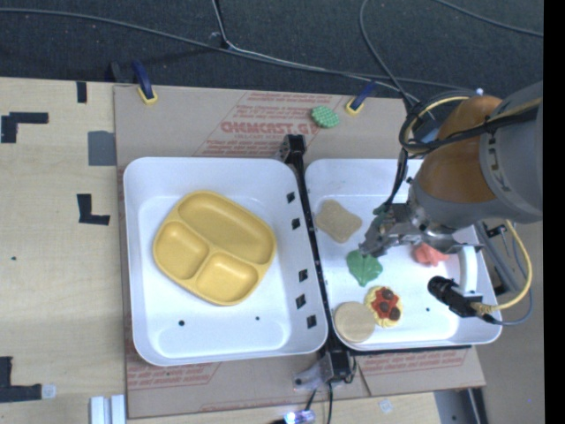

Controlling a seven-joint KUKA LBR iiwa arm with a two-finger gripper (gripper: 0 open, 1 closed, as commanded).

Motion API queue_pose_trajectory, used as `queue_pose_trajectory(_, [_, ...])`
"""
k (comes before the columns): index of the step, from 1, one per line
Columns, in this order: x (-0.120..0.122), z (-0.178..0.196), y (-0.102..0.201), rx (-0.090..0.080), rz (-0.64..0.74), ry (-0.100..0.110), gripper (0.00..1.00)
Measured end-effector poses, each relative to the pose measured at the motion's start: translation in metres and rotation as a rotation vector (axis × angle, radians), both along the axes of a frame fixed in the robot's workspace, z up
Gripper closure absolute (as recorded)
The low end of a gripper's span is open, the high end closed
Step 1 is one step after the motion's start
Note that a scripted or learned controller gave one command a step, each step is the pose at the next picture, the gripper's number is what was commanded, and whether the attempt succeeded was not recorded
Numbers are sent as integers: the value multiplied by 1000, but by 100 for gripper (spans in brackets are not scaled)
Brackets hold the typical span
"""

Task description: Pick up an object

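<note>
- The right bin [402, 173] is the landmark here; the left bin [141, 237] touches it along its left wall and holds a yellow divided plate [214, 246].
- The gripper [378, 241] hangs over the middle of the right bin, at the end of the grey arm [494, 162] that reaches in from the bin's right side.
- The tips sit right at the upper edge of a green toy piece [364, 267]; whether they are parted or closed, or have anything between them, I cannot tell from this angle.
- That green piece lies near the bin's centre, just below the gripper, and seems the likeliest thing to pick.
- Judging by looks, it is a small play-food item: light, probably soft or rubbery, with an uneven leafy outline. It should not break, but it could slip or fold away under a poor pinch.
- A grasp across its narrower middle, straight down, looks safest; pinching a thin edge risks it flipping out.
- Other pieces in the right bin: a tan slice [338, 221] toward the upper left, a round tan disc [355, 321] at the lower left, a yellow piece with red topping [384, 305] just beside the disc, and a pink piece [429, 253] to the right, partly under the arm.
- A small green bit [325, 117] lies on the cardboard beyond the bin's top edge.
</note>
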State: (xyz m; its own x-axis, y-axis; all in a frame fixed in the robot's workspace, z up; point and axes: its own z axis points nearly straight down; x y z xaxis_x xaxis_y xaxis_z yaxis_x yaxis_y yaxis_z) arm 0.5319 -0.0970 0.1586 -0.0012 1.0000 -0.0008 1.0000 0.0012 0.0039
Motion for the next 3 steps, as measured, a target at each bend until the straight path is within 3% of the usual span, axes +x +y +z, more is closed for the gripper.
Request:
queue_pose_trajectory(2, [-4, 91, -10, -1, -1, 0, 100])
queue_pose_trajectory(3, [-5, 77, 51, 2, 5, 5, 100])
